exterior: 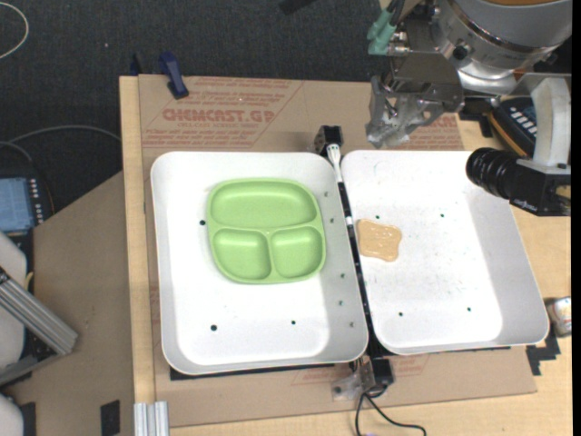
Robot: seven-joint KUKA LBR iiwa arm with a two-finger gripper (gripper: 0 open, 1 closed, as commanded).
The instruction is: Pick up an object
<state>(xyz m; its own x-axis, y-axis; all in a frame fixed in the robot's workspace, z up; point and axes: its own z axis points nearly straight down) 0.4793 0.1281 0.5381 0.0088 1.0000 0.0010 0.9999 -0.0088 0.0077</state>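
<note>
Green divided plate (266, 230) lies in left bin (182, 316), flat tan piece (379, 240) in right bin (472, 271) near the shared rim, gripper (399, 125) hovering beyond the far rim, state cannot be told; risk: thin piece slips a pinch.

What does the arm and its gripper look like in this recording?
The arm is a thick, rounded grey body with an orange band across its top. Below it sits a dark grey metal wrist block with a teal connector and thin black cables. The gripper is bare silvery metal, small against the arm.
</note>
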